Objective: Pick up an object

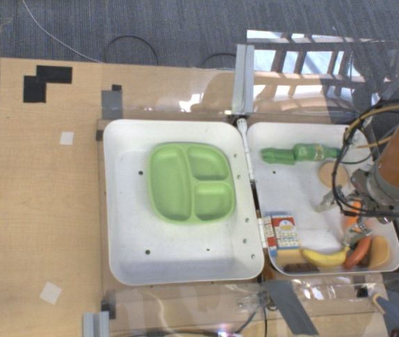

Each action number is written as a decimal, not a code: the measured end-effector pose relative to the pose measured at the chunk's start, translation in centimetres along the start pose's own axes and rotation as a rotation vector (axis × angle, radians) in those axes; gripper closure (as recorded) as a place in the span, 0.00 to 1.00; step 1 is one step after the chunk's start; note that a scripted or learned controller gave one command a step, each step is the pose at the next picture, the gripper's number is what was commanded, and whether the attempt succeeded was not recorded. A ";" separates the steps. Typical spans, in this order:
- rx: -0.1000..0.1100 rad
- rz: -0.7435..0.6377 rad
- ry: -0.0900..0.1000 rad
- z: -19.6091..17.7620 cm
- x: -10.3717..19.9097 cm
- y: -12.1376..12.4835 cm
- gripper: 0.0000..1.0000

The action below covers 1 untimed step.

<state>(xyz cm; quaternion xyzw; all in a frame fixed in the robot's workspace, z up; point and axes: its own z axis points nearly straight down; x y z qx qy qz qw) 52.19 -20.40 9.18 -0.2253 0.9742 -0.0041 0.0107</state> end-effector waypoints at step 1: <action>-0.003 -0.015 0.000 0.1 -6.7 9.4 0.00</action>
